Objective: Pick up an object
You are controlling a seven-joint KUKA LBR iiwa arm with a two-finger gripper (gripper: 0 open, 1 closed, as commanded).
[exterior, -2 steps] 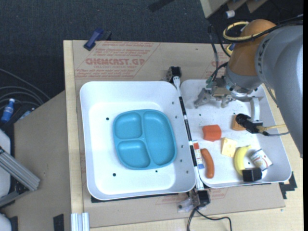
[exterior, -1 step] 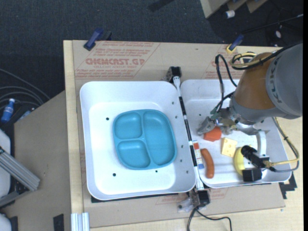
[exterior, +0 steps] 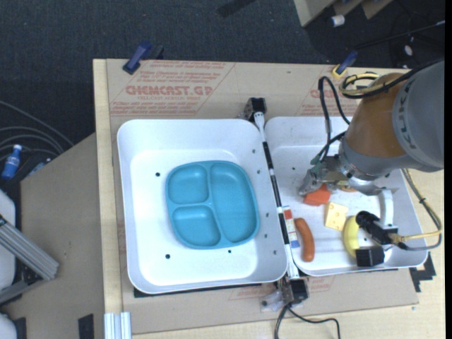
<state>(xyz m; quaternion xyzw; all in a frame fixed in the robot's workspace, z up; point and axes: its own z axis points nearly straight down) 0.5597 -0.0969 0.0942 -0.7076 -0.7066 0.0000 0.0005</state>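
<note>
We note the gripper (exterior: 315, 182) low in the right bin (exterior: 296, 136), beside an orange block (exterior: 318, 196). Its finger state we cannot tell.

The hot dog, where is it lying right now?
The hot dog lies in the right bin, near its left wall, below the orange piece and left of the cheese wedge.

A pale wooden bench (exterior: 176, 90) covered with red-printed brown protective paper stands on dark blue-grey carpet (exterior: 63, 20). Black cables (exterior: 28, 122) trail across the carpet at left, beside a grey metal rail (exterior: 28, 249).
</note>
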